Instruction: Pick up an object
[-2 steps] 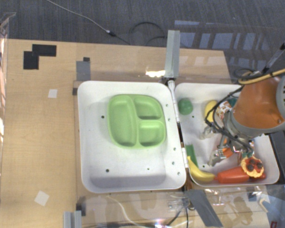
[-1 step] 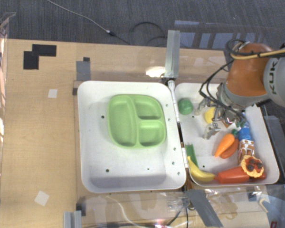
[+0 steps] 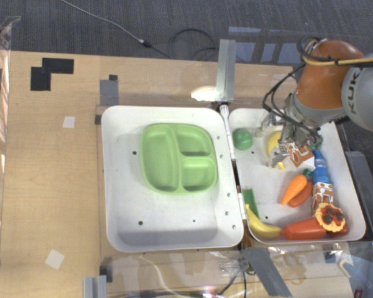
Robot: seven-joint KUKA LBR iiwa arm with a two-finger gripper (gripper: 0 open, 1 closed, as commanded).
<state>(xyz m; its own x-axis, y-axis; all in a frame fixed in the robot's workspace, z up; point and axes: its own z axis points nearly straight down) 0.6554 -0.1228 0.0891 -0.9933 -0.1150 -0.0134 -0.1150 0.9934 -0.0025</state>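
My gripper [image 3: 285, 149] hangs low over the back part of the right bin [image 3: 354, 228], under the orange band of the arm [image 3: 323, 73]. Just left of it lies a yellow object [image 3: 272, 144], partly hidden by the gripper. A small orange and white piece [image 3: 302, 157] sits right against its right side. A green ball [image 3: 242, 138] rests farther left, by the bin's wall. In front of the gripper lie an orange carrot [image 3: 296, 190] and a blue bottle [image 3: 319, 168].
The right bin's front holds a banana [image 3: 261, 226], a red pepper [image 3: 303, 229], a giraffe-patterned item [image 3: 323, 195] and a red and yellow flower-like toy [image 3: 332, 216]. The left bin [image 3: 121, 228] carries a green divided plate [image 3: 177, 157]. Cables run behind the bins.
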